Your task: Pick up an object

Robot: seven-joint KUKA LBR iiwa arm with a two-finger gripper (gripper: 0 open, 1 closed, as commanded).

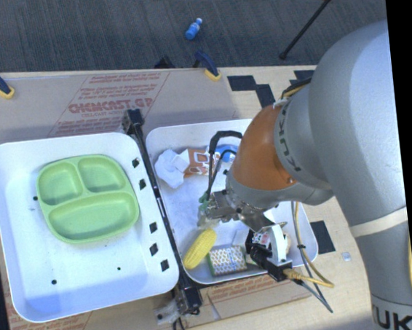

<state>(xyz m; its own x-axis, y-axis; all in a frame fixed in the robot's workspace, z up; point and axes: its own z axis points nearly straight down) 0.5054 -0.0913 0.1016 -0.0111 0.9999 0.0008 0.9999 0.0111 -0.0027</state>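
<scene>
As far as you could judge from the one view, the pick was not yet made: nothing showed in the gripper's (pixel 212 211) hold.

- Gripper hung low over the middle of the right bin (pixel 180 129), wrist blocking the view. You could not tell how far open it was, nor whether it touched anything.
- Right bin: corn (pixel 200 248) at 7 o'clock, lying on the floor, just beside the gripper but apart from it. Patterned block (pixel 227 259) at 6 o'clock, touching or nearly touching the corn's lower end. Crumpled paper (pixel 168 167) at 11 o'clock. Orange-and-white packet (pixel 195 163) at 12, against the paper. Blue item (pixel 227 153) at 1 o'clock, partly hidden by the arm.
- Left bin (pixel 7 218): a green divided plate (pixel 86 199), lying flat toward 11 o'clock, its compartments bare.

Left to do, by your reckoning: settle on a target (corn looked nearest), close, lift clear.
</scene>
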